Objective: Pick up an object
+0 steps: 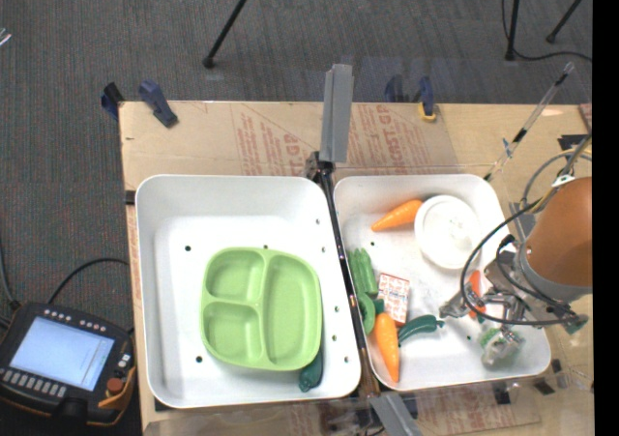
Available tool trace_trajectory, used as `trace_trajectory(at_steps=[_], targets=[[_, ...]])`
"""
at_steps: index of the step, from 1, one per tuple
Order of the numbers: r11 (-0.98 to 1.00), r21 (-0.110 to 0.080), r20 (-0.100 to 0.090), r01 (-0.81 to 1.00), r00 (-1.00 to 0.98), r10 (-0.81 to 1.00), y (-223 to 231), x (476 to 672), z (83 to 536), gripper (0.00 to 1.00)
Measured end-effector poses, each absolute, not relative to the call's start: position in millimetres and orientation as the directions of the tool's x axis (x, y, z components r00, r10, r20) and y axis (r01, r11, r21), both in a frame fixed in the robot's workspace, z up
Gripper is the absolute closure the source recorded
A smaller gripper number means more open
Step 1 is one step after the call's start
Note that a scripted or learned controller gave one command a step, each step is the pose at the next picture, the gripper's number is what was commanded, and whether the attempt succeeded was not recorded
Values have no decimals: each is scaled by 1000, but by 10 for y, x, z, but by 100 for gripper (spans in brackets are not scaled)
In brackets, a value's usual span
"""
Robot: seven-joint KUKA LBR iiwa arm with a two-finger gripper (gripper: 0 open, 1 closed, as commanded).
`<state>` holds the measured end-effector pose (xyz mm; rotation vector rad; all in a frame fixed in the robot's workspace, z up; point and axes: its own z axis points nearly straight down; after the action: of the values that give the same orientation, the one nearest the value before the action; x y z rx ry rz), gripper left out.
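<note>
The right bin [455, 371] holds several toy foods. An orange carrot [398, 216] lies beside a round white plate [448, 229] at the back. A green cucumber [363, 273], a small red-and-white box [393, 291], a second carrot [387, 344] and a dark green pepper [419, 328] lie along its left side. My gripper [479, 309] hangs low over the right part of this bin, next to a small red-orange piece [474, 285] and above a pale greenish item [500, 346]. Nothing is visibly held.
The left bin [164, 231] carries a light green divided plate [261, 308], with a dark green item [309, 376] at its front corner. A grey post [336, 125] stands behind the bins. Cables [493, 241] loop around the wrist. A teach pendant [63, 357] lies at the lower left.
</note>
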<state>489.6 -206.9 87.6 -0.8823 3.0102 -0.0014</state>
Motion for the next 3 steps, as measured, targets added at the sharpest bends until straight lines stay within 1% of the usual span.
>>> trace_trajectory(at_steps=[1, 2, 3], targets=[[758, -2, -4, -652, -758, -652, -2011, 4894, 875, 0], [687, 2, -1, -727, -687, -727, -2010, 4841, 870, 0], [584, -1, -4, -812, -584, -812, -2072, 4826, 869, 0]])
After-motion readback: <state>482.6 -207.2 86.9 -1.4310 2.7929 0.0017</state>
